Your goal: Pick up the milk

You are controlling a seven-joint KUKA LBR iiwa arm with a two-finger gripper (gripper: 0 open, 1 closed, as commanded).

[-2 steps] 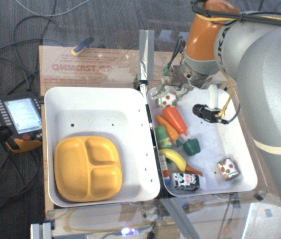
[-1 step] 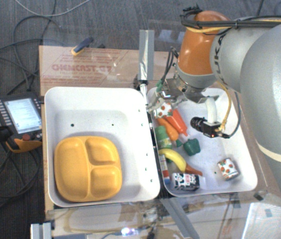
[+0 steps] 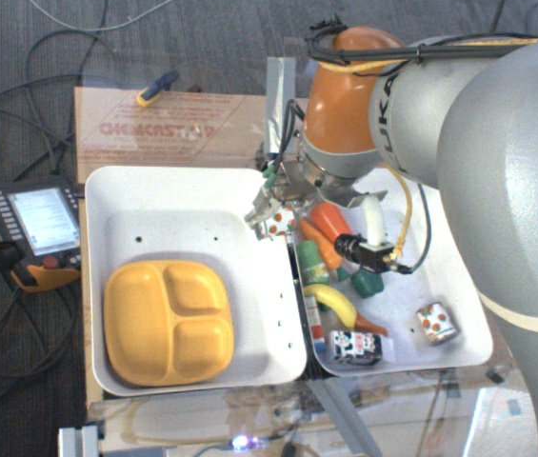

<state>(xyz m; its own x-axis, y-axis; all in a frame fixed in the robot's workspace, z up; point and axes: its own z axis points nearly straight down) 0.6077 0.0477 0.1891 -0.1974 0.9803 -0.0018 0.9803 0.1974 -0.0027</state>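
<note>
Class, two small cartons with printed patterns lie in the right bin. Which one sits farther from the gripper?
The red-spotted carton near the bin's right corner. The black-and-white milk carton lies by the banana, more nearly below the gripper.

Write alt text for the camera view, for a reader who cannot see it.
A grey robot arm with an orange band reaches from the right, its gripper low over the divide between two white bins. The right bin holds a black-and-white milk carton, a banana, a carrot and other toy food; the left bin holds a yellow divided tray.
</note>
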